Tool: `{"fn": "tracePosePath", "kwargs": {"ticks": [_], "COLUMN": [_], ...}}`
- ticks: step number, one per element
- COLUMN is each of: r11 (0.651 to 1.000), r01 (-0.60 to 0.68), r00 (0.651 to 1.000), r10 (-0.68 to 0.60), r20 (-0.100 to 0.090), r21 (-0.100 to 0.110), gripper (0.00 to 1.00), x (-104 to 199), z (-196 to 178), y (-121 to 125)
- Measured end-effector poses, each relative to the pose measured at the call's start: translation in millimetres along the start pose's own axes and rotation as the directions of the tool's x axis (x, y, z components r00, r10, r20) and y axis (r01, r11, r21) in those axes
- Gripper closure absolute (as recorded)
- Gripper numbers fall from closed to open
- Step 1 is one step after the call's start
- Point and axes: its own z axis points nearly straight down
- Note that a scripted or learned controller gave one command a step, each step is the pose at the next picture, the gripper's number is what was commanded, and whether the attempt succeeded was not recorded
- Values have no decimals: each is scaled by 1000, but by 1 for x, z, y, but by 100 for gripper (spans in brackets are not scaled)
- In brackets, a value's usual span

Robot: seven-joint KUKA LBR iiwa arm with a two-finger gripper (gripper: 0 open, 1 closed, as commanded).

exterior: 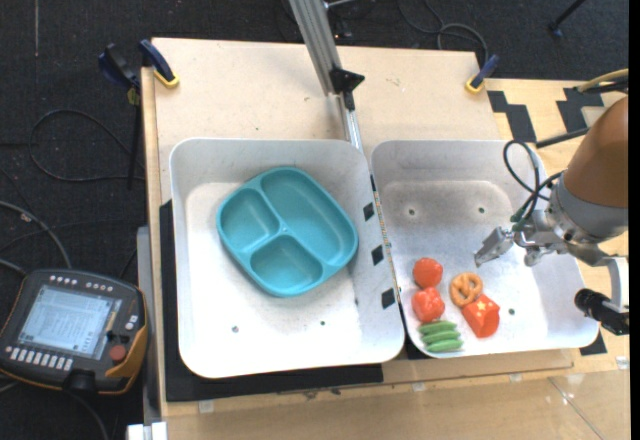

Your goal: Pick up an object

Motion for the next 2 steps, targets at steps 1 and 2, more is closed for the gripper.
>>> {"fn": "tracePosePath", "kwargs": {"ticks": [1, 2], "r11": [1000, 1000], "r01": [0, -1], "r00": [1000, 1000], "r10": [0, 1], "r20": [1, 3], "r21": [-5, -9], "gripper": [100, 100], "x": [0, -5], "z": [-13, -63], "y": [1, -7]}}
